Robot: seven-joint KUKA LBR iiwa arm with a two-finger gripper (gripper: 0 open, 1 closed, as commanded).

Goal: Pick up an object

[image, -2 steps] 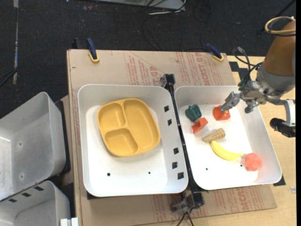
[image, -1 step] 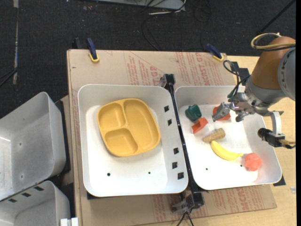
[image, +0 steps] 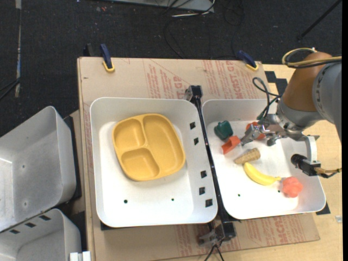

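Hovering over right bin (image: 310,200), jaws state unreadable, red cardboard (image: 163,78) lettering illegible

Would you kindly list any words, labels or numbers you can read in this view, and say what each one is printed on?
Red printed lettering runs across the cardboard sheet under the bins, seen rotated or reversed: too blurred to read.
More red lettering along its front edge: also unreadable.
No readable text on the bins, the yellow tray or the objects.
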